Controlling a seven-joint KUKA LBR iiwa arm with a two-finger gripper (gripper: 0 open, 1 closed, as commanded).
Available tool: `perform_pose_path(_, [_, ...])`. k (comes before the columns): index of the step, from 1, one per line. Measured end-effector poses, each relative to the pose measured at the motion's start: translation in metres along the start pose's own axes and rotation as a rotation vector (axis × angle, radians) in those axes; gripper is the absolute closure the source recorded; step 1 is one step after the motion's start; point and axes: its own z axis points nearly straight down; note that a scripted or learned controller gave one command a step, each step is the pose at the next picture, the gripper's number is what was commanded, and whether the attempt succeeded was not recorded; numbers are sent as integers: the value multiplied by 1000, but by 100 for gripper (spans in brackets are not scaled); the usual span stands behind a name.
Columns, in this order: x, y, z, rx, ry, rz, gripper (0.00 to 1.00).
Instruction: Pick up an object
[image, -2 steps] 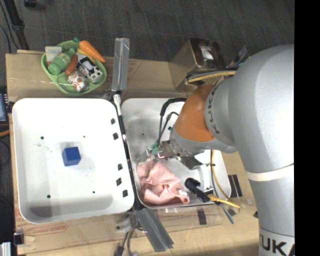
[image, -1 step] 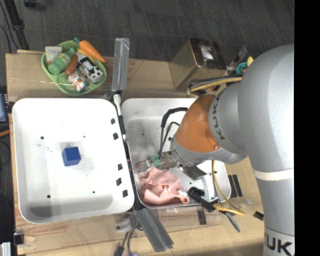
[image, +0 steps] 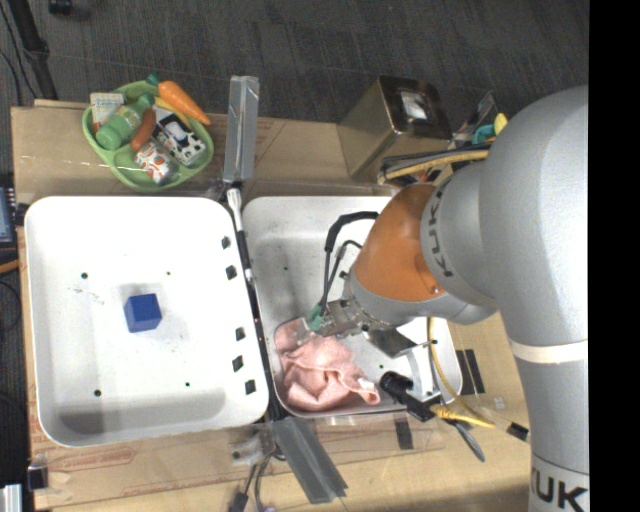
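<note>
Pink cloth (image: 318, 372) beneath lowered pincer (image: 335, 322)

Dark grey carpeted floor (image: 300, 40), light wooden bench (image: 290, 140), green bowl of toy food (image: 150, 135) at its corner

A blue cube (image: 143, 311) in a white bin (image: 60, 250), a pink cloth (image: 318, 375) (pale, crumpled) in the other.
</note>
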Motion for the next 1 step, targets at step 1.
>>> perform_pose_path(1, [13, 51, -118, -5, -1, 292, 100])
